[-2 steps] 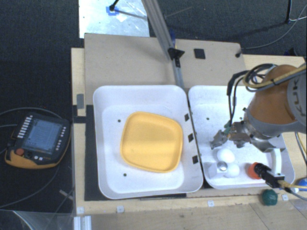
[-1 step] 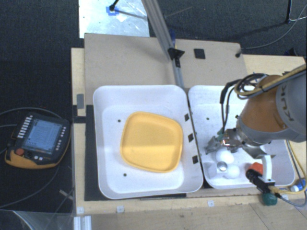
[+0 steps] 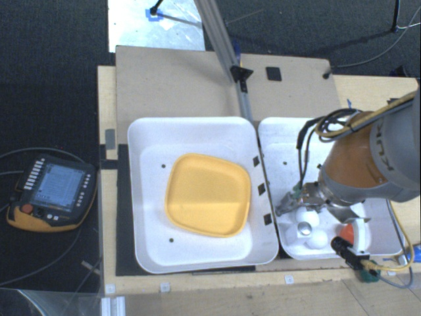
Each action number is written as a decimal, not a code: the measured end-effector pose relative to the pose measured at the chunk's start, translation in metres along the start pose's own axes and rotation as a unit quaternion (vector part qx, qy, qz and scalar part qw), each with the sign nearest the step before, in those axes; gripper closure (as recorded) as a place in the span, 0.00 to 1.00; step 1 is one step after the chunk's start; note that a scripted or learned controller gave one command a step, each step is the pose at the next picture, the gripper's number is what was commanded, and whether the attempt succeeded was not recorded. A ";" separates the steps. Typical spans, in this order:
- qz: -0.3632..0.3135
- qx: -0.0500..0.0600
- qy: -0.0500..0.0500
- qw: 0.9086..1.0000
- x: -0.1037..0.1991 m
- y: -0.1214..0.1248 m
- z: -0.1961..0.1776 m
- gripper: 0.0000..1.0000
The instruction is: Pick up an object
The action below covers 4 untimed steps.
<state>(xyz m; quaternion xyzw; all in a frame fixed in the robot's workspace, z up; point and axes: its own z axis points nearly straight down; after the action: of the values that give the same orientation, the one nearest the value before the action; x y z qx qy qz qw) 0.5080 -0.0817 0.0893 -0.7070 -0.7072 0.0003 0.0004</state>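
A pale wooden bench (image 3: 371,92) stands on dark carpet and bears two shallow white bins side by side. At the near edge of the right bin (image 3: 281,145), a white ball (image 3: 318,239) lies close to the front wall, and a small white round piece with a grey centre (image 3: 304,228) sits just beside it on its left. To the ball's right an orange-red object (image 3: 346,231) shows, partly covered by the robot's parts, so its shape cannot be made out. The gripper (image 3: 300,213) is down low in this bin, right over the small round piece. Whether it is wide, narrow or closed on anything cannot be told from this angle. Above it the arm's grey body and orange band (image 3: 352,166) cover much of the bin's right half, with dark cables looping over the wrist. The left bin (image 3: 140,140) holds a yellow square plate (image 3: 208,194) with rounded corners. It lies flat near the middle of the bin, well apart from the gripper. On the floor to the left of the bench rests a teach pendant (image 3: 50,196) with a lit screen and an orange-yellow casing. Beyond the bins a sheet of brown cardboard (image 3: 174,81) covers the bench top, and a slanted metal pole (image 3: 220,41) crosses it toward the gap between the bins. Farthest off, a pale shiny patch of floor (image 3: 154,15) shows against the carpet.
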 end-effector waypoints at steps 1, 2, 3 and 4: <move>0.000 -0.001 0.000 1.000 0.000 0.001 -0.011 1.00; 0.000 -0.003 0.000 1.000 0.000 0.011 -0.062 1.00; 0.000 -0.004 0.000 1.000 0.001 0.013 -0.124 1.00; 0.000 -0.003 0.000 1.000 0.001 0.014 -0.177 1.00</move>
<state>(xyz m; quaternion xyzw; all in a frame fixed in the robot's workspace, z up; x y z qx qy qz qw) 0.5220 -0.0807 0.2661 -0.7068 -0.7074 -0.0018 -0.0019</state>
